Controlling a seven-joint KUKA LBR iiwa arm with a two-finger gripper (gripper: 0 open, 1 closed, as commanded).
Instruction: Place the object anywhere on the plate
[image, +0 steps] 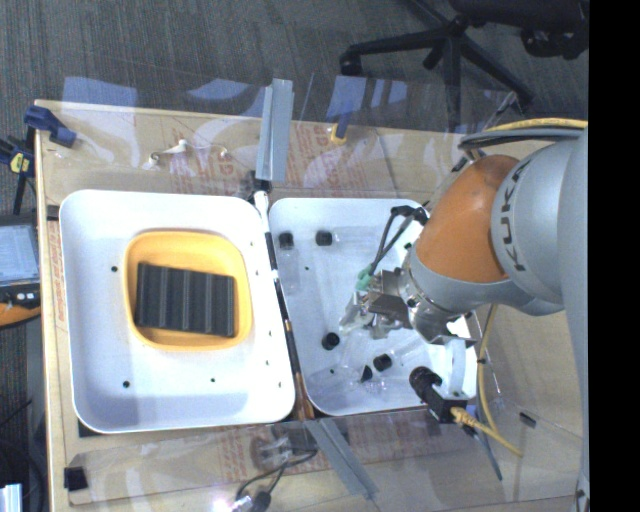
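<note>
- Since the object (352, 318) is hard to make out, treat it as the pale, glassy shape in the right bin (300, 300), just beside the gripper (375, 305); I cannot name it more exactly.
- Whether the gripper is spread or pinched on it cannot be told from this slant, as the wrist hides the tips.
- The step in hand looks like the grasp in the right bin, so the task is judged early: nothing of this kind lies on the plate (185, 243).
- To do it well, centre the gripper over the object before closing, and lift straight up. A clear, light piece may slip or skid aside.
- Small dark bits (330, 340) lie scattered near it; come down clear of them so only one thing is caught.
- The plate sits in the left bin (90, 330), well apart, with the bin walls between. Carry high enough to pass them.
- A dark ribbed slab (185, 300) covers the plate's middle. Release low, over the slab or the yellow rim, so the object does not bounce off.
</note>
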